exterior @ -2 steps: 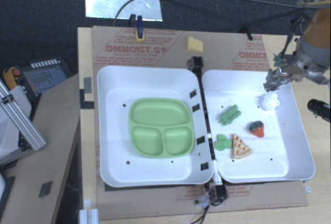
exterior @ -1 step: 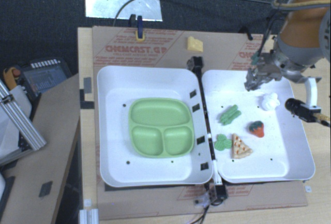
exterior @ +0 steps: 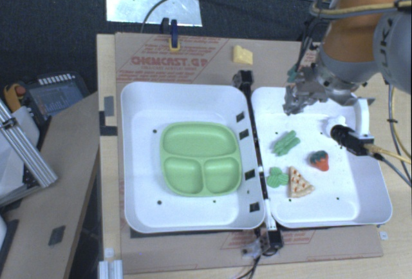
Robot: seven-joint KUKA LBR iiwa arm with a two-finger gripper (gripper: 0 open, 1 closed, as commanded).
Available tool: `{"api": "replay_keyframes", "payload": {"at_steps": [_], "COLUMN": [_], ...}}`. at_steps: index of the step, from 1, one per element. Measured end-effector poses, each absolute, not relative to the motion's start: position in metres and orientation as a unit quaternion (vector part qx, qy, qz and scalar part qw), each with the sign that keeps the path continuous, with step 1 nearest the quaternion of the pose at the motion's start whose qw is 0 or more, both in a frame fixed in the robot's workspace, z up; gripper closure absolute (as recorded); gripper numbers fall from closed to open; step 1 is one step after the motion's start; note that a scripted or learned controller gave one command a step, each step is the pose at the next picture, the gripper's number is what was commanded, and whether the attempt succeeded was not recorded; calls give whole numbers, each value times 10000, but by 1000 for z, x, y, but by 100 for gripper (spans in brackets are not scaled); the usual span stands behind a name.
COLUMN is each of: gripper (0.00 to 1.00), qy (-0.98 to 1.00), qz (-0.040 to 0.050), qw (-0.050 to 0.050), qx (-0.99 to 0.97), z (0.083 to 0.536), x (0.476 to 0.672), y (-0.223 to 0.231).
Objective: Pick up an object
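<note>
The right bin holds several toy foods: a green bean pod, a small green leafy piece, a pizza slice and a red strawberry. My gripper hangs over the bin's far left part, above and behind the bean pod, apart from all the pieces. Nothing shows between its fingertips.
The left bin carries a green divided plate. A black divider runs between the bins. A yellow block lies on the cardboard behind them. A black cable connector reaches over the right bin's right side.
</note>
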State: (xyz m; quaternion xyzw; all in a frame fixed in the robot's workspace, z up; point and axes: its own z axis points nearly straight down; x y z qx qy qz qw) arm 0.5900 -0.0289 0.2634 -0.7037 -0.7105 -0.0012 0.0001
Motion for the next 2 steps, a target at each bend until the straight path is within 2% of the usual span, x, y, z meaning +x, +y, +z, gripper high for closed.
{"api": "replay_keyframes", "payload": {"at_steps": [2], "gripper": [100], "qy": [-7106], "qz": [-6], "qw": [9], "qx": [-7036], "z": [232], "x": [584], "y": [74]}}
